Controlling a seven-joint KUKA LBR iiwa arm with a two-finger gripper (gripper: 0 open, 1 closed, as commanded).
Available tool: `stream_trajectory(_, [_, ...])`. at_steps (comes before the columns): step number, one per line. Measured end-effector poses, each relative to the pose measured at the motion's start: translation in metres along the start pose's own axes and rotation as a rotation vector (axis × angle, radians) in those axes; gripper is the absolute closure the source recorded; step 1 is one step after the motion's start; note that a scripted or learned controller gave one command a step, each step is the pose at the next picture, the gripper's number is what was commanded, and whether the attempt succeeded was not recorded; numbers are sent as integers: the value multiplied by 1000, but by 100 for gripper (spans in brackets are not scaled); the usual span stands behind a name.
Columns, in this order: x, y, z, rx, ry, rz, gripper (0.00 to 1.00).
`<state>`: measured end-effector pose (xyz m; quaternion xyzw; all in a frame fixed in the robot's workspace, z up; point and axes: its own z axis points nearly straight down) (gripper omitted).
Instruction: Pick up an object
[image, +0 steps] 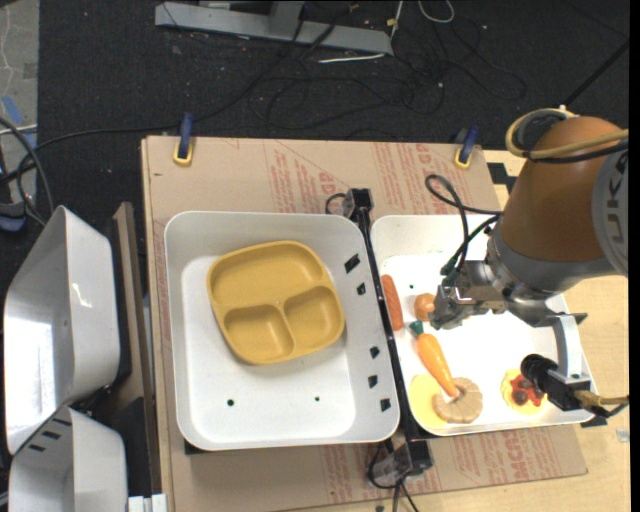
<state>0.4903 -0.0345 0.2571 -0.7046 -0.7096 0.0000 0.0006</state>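
The right bin (480, 415) holds several toy foods. An orange carrot (436, 364) lies pointing toward the near left, its tip by a tan round cookie (458, 404). A red sausage (392, 301) lies along the bin's left wall. A small orange ball (425, 304) rests between the sausage and my gripper (447, 308). A red and yellow piece (520, 390) lies at the near right. My gripper hangs low over the bin's middle, just right of the ball and above the carrot's thick end. Its fingertips are hidden under the wrist.
The left bin (200, 400) carries a yellow divided plate (277, 301). A black fitting (545, 375) sits near the right bin's near right corner. Cables run over that bin's far side. Grey tubs (55, 300) stand off the bench at left.
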Motion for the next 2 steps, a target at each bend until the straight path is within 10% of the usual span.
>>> stream_trajectory(2, [102, 12, 27, 1, -1, 4, 100])
